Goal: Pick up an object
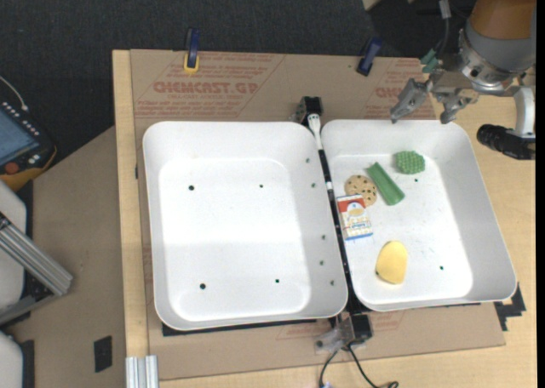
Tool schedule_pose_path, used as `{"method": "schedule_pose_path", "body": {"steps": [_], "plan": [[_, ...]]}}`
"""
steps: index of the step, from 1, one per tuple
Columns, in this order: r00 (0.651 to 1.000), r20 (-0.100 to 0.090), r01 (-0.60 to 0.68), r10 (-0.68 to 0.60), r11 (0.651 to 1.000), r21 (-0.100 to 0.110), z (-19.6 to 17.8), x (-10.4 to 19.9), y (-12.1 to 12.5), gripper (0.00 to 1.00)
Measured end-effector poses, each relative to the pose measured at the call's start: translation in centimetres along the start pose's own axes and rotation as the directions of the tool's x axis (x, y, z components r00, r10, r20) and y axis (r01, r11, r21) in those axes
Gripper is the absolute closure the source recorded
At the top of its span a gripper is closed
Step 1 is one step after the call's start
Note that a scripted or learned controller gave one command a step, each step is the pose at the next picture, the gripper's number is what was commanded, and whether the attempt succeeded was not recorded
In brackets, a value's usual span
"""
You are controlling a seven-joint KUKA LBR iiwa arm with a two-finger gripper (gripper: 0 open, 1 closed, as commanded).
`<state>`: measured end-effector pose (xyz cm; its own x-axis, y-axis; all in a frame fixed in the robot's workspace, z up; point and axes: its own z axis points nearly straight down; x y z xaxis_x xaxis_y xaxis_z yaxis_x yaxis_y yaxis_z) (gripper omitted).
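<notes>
The table [85, 208] is covered by a brown cardboard sheet [255, 76], on which two shallow white bins are set side by side. The left bin [230, 225] is the wider of the two. In the right bin [460, 233] five small objects are gathered: a yellow lemon-like piece [392, 262] near the front, a long green block [386, 183] lying at a slant, a red and white box [355, 215] just beside the dividing rim, a round green ridged piece [409, 162], and a cookie [361, 188] touching the green block. The arm [504, 12] is cut off at the upper right corner. The end effector [424, 104] is held above the far rim of the right bin, its fingers spread apart, with nothing between them.
</notes>
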<state>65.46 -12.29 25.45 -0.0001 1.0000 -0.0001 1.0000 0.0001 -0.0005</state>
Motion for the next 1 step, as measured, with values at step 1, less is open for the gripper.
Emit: {"method": "schedule_pose_path", "body": {"steps": [1], "plan": [[1.0, 0.001, 0.001, -0.001, 1.0, -0.004, -1.12, 0.02, 0.07, 1.0]]}}
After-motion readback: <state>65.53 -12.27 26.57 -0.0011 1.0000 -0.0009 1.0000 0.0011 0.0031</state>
